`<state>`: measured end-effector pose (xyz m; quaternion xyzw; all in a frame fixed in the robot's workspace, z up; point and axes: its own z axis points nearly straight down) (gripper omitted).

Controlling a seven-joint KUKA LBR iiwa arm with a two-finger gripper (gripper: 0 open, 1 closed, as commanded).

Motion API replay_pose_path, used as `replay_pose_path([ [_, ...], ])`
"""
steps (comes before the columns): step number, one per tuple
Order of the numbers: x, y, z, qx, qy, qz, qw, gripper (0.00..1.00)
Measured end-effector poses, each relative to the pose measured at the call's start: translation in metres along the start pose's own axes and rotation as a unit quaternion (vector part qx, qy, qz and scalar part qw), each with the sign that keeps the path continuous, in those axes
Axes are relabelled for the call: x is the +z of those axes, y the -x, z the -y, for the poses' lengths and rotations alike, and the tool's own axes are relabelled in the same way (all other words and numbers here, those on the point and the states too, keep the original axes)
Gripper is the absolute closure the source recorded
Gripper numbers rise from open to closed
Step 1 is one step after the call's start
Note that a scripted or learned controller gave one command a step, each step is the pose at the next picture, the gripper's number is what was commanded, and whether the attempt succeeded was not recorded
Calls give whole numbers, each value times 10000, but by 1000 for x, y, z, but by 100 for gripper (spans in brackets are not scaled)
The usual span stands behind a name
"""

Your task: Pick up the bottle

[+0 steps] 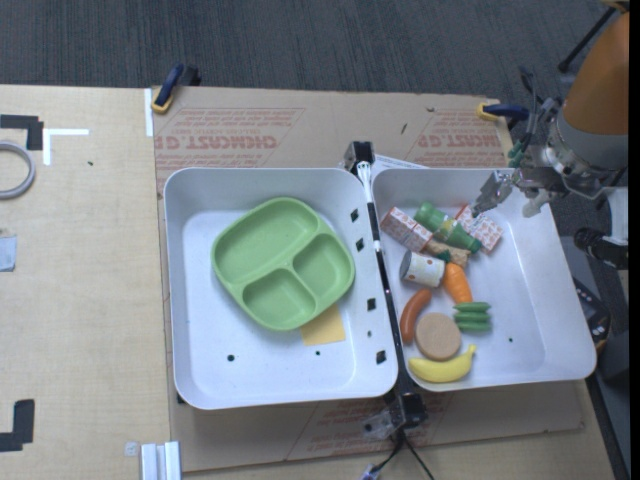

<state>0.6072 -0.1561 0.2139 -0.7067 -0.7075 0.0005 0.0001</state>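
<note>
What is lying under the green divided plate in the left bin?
A flat yellow square piece sticks out from under the green divided plate at its lower right edge. The plate covers the rest of it.

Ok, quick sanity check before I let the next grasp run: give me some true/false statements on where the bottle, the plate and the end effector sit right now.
1. The green bottle lies in the right bin. True.
2. The green divided plate is in the right bin. False: it sits in the left bin.
3. The end effector is over the right bin's far edge, apart from the bottle. True.
4. The banana lies next to the bottle. False: it is at the near end of the pile, beyond the round brown piece.
5. A yellow slice pokes out from under the plate. True.
</note>
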Motion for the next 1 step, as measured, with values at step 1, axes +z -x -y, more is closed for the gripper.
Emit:
replay_pose_path([
  [1, -10, 0, 0, -12, 1, 3, 10000, 100],
])
